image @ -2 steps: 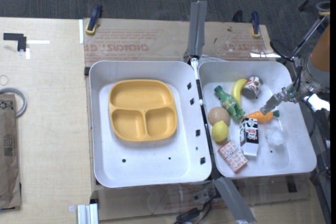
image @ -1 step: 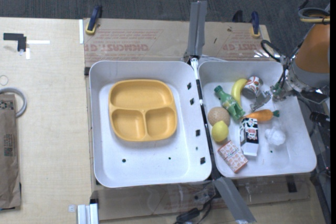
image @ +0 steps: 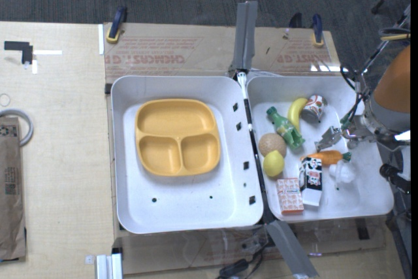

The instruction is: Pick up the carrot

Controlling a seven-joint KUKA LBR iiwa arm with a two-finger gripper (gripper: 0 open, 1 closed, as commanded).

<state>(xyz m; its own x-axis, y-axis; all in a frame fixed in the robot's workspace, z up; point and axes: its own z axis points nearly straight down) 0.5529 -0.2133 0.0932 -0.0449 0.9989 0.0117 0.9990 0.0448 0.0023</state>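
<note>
Camera view from above: two shallow white bins sit side by side on the table (image: 52,160), with the robot's claw (image: 331,138) low over the right bin (image: 366,206). The carrot (image: 328,157) lies in that bin's right half, a short orange piece stretched left to right, with a small green end pointing toward the bin's right wall. It rests on the bin floor just below the claw's metal fingers (image: 326,139), which look slightly parted and grip nothing; whether they touch the carrot cannot be told. A milk carton (image: 311,178) with black and white markings lies just left of the carrot, and a pale, whitish object (image: 342,172) sits just beside the carrot's green end. Further left in the same bin are a lemon (image: 273,163), a brownish round fruit (image: 272,143), a green bottle (image: 285,127), a banana (image: 297,112) and a small pink-and-white box (image: 290,196). A small can (image: 313,109) lies near the banana's tip. The left bin (image: 130,206) holds a yellow divided plate (image: 176,136). The arm's orange band (image: 395,85) shows at the right edge of the scene.
</note>
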